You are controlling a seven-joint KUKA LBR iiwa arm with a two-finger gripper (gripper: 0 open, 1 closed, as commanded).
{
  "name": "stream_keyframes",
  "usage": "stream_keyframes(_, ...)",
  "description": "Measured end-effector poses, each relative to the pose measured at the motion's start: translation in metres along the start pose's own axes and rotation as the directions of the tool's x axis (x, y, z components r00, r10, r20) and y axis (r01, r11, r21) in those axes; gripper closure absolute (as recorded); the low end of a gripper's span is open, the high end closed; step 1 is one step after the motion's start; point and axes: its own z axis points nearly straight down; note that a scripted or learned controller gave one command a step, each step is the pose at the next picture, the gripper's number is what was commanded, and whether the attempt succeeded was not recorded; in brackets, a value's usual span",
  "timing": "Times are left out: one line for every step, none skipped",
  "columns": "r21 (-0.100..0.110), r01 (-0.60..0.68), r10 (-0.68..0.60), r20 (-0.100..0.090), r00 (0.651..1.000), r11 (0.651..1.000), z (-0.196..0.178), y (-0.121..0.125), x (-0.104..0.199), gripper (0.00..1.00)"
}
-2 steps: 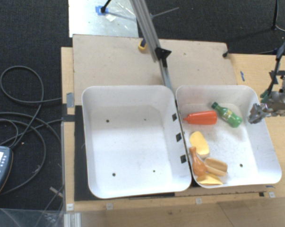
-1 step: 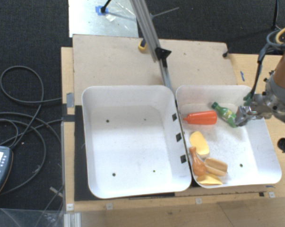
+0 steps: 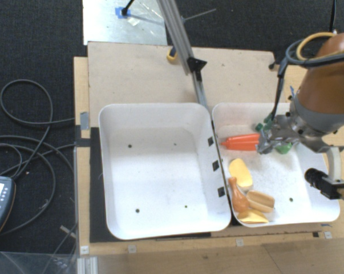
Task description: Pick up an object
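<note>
The arm reaches in from the right of the frame and its gripper hangs low over the right bin, in that bin's upper middle. Its tip sits at the right end of the carrot, an orange piece lying flat and pointing left toward the wall shared with the left bin. Something green shows just beside the gripper, perhaps the carrot's top or a separate piece; I cannot tell which. Whether the jaws are apart or together cannot be told here, since the metal parts blur into one grey mass, and nothing is visibly clamped between them.

Lower in the right bin lie a yellow piece, a bun and a thin orange piece, crowded against the bin's left wall, well clear of the gripper.

The likely target is the carrot. The risk, as I judge it, is a grip at the very end: a tapered, smooth shape caught off-centre may pivot and slip out on the lift, or be pushed left against the wall. The green bit nearby could also get pinched instead, leaving the carrot behind.
</note>
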Motion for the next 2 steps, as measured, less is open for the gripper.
stream_keyframes(0.001,-0.001,0.001,0.000,1.000,1.000,0.017,-0.003,0.058,1.00)
stream_keyframes(0.001,-0.001,0.001,0.000,1.000,1.000,0.032,-0.009,0.111,1.00)
